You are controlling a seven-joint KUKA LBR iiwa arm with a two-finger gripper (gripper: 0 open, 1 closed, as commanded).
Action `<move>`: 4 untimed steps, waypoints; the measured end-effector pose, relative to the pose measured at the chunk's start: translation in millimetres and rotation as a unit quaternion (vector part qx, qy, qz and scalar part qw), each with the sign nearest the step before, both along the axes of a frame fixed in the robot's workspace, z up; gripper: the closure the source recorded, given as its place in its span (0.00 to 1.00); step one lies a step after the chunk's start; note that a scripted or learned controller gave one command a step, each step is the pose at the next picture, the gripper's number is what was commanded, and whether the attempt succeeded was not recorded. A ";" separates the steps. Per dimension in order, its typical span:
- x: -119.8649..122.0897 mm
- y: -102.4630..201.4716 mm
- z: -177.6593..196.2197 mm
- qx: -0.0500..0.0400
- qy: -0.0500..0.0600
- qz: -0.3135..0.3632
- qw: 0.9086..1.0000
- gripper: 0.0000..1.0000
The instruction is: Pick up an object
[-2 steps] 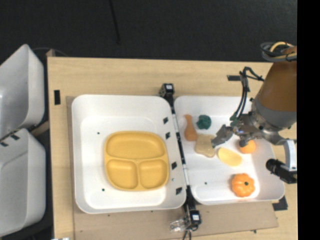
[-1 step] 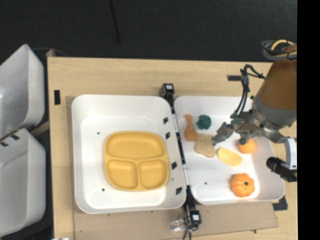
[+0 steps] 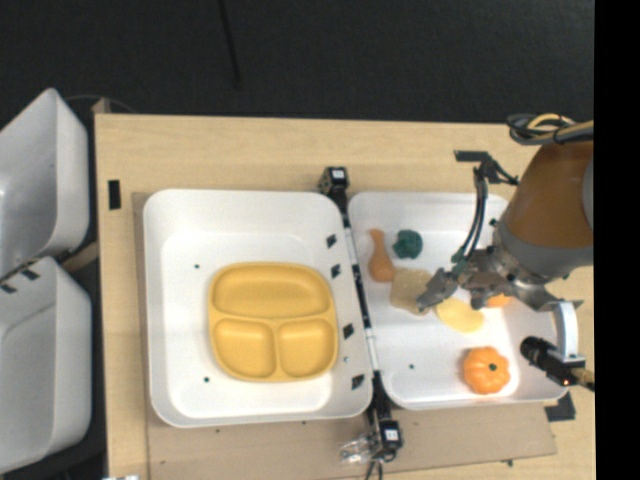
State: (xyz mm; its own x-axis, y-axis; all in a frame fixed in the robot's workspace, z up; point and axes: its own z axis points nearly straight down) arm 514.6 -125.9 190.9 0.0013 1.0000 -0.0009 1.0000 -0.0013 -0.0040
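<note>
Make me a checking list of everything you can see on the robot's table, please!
Surface: wooden bench with two white bins, left bin and right bin.
Job's things: in the right bin, an orange pumpkin, a teal lump, an orange carrot-like piece, a tan piece, a yellow piece.
Clutter: yellow three-part tray in the left bin.
Gripper: gripper low over the tan piece; nothing seen held.
Cables: black cable along the arm.
Surroundings: white boxes at left, dark floor.
</note>
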 end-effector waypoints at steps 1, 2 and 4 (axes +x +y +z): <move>5.5 6.5 -49.2 0.000 0.000 -0.002 1.000 0.00; 4.8 5.3 -92.8 0.000 0.000 -0.001 1.000 0.00; 6.3 3.1 -37.0 0.000 -0.004 -0.001 1.000 1.00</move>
